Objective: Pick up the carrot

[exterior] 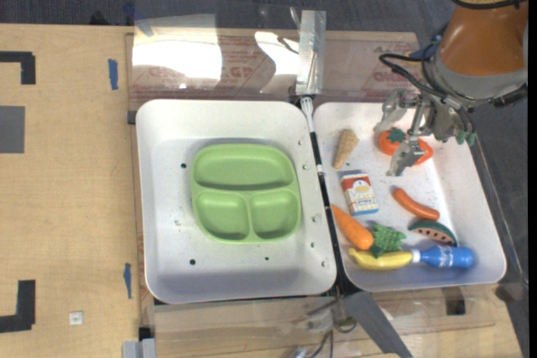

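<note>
- Toward the lower middle of the frame, the carrot [353,228] lies in the right bin [487,214], close against that bin's left wall, orange body slanting from upper left to lower right, with its green leafy top [387,240] at the lower-right end.
- Judged by its look, the carrot is a toy: probably light, stiff and smooth, so it may slip or roll under a poor pinch. The mid-body, across the narrow width, seems the best place to take hold; the ruffled top looks less sure.
- Crowding matters: a banana [382,259] lies just below the carrot's top, and a small carton [360,193] sits just above the carrot's thin end.
- Also in the right bin: a cone [344,148], a sausage [414,203], a watermelon slice [432,229], a blue bottle [445,256] and an orange-red piece [394,142] under the tool.
- Filling the left bin [159,180] is a green divided tray [246,190] with nothing in its compartments.
- Up in the right bin's upper part, the gripper [409,157] hangs well apart from the carrot; whether its jaws stand wide or narrow cannot be told.
</note>
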Tool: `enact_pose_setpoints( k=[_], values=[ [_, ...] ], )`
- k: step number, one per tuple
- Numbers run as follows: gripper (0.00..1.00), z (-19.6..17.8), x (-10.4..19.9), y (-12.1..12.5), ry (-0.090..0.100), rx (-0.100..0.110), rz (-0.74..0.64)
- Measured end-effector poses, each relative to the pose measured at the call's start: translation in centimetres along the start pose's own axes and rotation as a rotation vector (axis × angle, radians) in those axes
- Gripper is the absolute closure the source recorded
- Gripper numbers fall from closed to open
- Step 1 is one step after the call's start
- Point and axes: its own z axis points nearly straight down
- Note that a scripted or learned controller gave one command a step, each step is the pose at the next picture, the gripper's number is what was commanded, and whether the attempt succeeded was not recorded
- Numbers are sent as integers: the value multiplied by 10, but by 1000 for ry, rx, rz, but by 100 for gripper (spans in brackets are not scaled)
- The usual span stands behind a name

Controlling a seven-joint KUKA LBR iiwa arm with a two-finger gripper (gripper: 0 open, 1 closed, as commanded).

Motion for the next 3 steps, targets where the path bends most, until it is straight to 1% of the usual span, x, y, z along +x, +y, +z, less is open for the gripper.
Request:
enact_pose_setpoints(
  k=[1,2,3],
  values=[
    [0,24,45,70,3,-3,-63],
    [0,23,125,53,3,0,58],
    [0,111,135,-1,4,-2,-243]
  ],
)
